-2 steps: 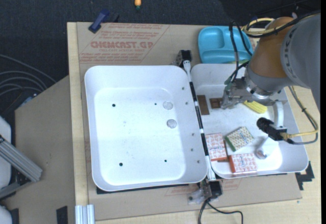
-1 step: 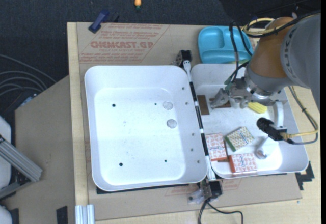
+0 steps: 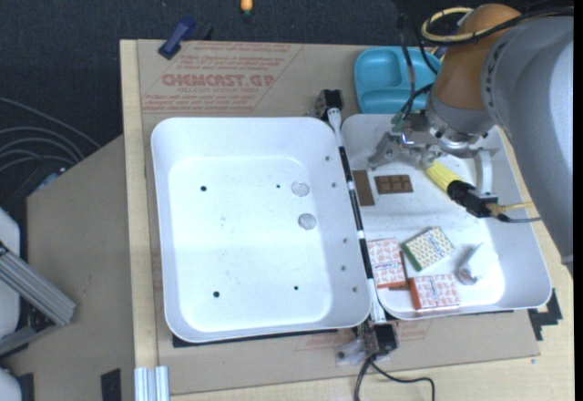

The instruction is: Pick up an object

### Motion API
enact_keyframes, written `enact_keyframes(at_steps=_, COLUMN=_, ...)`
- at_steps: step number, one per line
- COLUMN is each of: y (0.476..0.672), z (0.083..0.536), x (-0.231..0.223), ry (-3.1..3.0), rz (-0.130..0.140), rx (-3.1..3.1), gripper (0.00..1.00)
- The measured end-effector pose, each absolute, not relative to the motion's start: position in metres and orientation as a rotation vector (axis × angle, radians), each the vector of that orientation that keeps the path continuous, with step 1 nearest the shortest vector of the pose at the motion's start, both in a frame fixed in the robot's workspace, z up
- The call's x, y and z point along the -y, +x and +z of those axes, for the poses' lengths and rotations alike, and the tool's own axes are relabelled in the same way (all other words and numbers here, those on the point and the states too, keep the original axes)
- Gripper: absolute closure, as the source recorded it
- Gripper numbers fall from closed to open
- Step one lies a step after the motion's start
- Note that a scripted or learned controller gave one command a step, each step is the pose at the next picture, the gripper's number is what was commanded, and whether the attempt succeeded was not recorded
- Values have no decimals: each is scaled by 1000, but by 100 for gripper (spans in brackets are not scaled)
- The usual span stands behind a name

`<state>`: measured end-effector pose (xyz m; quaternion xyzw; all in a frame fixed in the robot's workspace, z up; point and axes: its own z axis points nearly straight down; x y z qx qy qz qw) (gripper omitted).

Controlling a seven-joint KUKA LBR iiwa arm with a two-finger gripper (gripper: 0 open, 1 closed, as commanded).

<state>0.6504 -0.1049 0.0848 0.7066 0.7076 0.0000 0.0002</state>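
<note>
White right bin (image 3: 512,255) holds three patterned packets (image 3: 428,247)

The bins (image 3: 246,235) are white, the gridded block (image 3: 393,184) brown, the checked packet (image 3: 428,247) green, the tub (image 3: 387,80) turquoise.

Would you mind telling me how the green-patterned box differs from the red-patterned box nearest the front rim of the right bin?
The green-patterned box is printed green and white, the red-patterned box red and white. The green one lies turned diagonally; the red one sits nearly square to the rim. The green one lies behind the red one. Both are flat rectangles in the right bin.
</note>
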Motion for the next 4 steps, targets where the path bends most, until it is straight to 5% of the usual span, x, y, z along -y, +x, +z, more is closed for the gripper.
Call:
enact_keyframes(at_steps=1, y=605, z=148, x=130, ry=2223, rz=-1, rx=-2222, gripper=0)
enact_keyframes(at_steps=2, y=580, z=84, x=151, ry=2224, rz=-2, rx=-2222, gripper=0)
enact_keyframes(at_steps=3, y=639, z=85, x=99, ry=2220, rz=2, rx=-2223, gripper=0)
enact_keyframes(at_steps=4, y=639, z=95, x=100, ry=2218, rz=1, rx=-2222, gripper=100)
